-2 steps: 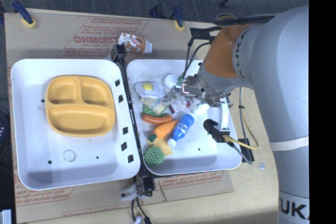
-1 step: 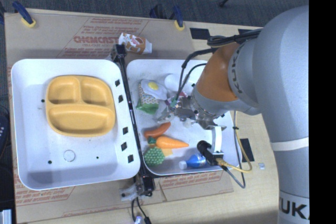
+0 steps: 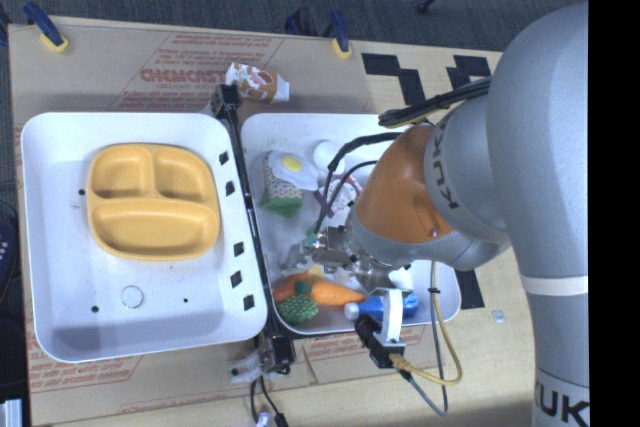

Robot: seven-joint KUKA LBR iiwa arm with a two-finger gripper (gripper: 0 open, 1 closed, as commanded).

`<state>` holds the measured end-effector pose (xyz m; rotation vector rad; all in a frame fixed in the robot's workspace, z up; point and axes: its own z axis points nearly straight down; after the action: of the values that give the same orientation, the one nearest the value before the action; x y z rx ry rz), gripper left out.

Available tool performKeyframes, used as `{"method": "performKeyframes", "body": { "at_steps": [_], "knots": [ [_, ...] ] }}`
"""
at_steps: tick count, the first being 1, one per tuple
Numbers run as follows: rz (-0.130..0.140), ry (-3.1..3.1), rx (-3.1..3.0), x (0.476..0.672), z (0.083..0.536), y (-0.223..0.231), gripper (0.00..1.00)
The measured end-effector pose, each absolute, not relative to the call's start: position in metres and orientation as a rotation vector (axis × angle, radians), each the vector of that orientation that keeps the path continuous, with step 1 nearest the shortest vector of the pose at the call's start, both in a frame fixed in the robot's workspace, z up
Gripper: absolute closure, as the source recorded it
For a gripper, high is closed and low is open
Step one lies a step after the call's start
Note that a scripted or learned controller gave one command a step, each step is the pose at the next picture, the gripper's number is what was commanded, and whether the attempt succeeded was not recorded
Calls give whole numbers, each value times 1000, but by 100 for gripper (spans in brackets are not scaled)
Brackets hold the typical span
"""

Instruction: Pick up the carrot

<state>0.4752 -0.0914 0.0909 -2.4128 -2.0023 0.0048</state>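
Item 1, claw point(image 3: 322, 253): I see it low over the near half of the right bin point(image 3: 300, 130), metal parts crowded under the wrist; I cannot tell whether it is open or closed, and nothing visibly sits in its grip.

Item 2, carrot point(image 3: 335, 293): orange, lying on its side along the near wall of the right bin, just beneath and slightly nearer than the claw, with a green leafy piece point(image 3: 300, 308) touching its left end and a blue and white object point(image 3: 385, 307) just to its right.

Item 3, handling note (my judgement): I would line the grip across the carrot's narrow width, centre on its thick middle, and descend clear of the bin wall and the green piece, since crowding here could spoil the close.

Item 4, arm point(image 3: 540, 135): reaches in from the right, orange band point(image 3: 395, 195) above the wrist, wrist bent steeply downward, cables looping around it.

Item 5, surroundings: a yellow divided tray point(image 3: 153, 198) sits in the left bin point(image 3: 50, 245); a green and yellow packet point(image 3: 282, 183) lies farther back in the right bin.
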Motion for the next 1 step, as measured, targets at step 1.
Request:
{"method": "performKeyframes", "body": {
  "at_steps": [1],
  "knots": [
    [6,-2008,-2406,476,101,-91,100]
  ]
}}
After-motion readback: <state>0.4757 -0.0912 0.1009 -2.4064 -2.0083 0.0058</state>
